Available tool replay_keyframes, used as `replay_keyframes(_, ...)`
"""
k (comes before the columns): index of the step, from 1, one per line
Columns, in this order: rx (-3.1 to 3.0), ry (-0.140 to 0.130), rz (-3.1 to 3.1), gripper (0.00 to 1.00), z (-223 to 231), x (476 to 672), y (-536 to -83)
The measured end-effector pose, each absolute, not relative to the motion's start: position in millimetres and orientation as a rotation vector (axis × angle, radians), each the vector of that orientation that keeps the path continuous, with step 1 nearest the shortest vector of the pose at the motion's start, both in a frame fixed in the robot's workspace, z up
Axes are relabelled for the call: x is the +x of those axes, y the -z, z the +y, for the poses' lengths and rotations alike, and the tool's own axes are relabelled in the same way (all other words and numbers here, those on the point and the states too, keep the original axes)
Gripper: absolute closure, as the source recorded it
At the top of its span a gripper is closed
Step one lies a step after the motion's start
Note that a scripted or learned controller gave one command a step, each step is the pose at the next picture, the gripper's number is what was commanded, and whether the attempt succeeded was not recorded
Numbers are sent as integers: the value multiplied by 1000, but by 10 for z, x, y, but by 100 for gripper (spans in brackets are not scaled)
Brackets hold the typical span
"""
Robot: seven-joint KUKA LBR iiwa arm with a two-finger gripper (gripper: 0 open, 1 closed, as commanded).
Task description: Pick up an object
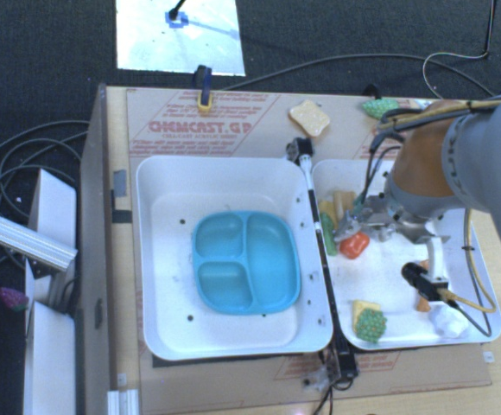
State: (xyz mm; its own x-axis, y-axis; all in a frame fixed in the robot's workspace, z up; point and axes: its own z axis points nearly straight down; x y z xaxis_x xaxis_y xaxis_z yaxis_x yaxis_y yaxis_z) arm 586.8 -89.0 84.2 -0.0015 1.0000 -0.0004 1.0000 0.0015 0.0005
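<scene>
Two shallow white bins sit side by side on a cardboard-covered bench (233,115), the left bin (160,232) toward 9 o'clock and the right bin (484,275) toward 3 o'clock. The grey arm (484,158) reaches in from 3 o'clock, its orange band (419,158) above the right bin's 12 o'clock end. A blue divided plate (246,262) lies flat in the middle of the left bin.

The gripper (354,226) hangs low over the right bin's 10 o'clock part, just above a red-orange piece (355,247). That piece lies on the bin floor at the gripper's 6 o'clock, so near that touch or gap cannot be told; whether the gripper is spread or closed also cannot be told. The piece is a stubby lump, and its slightly longer axis seems to run from about 2 o'clock to 8 o'clock, though this is faint.

A green strip (327,232) lies at the piece's 9 o'clock, along the bin's left wall, its long axis running 12 to 6 o'clock. Pale yellow pieces (344,202) lie at the gripper's 12 o'clock. At the bin's 7 o'clock corner a green knobbly ball (370,325) rests against a yellow block (364,308). A white crumpled lump (449,320) lies near 5 o'clock, a small orange bit (423,303) just beside it.

On the cardboard, a toy bread slice (309,118) lies at 12 o'clock of the bins' divide.
</scene>
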Motion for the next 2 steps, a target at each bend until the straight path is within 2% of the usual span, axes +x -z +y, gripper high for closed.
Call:
replay_keyframes(1,2217,-3,2223,100,-889,5877,-949)
replay_keyframes(2,2217,-4,2224,100,-381,5418,-1850)
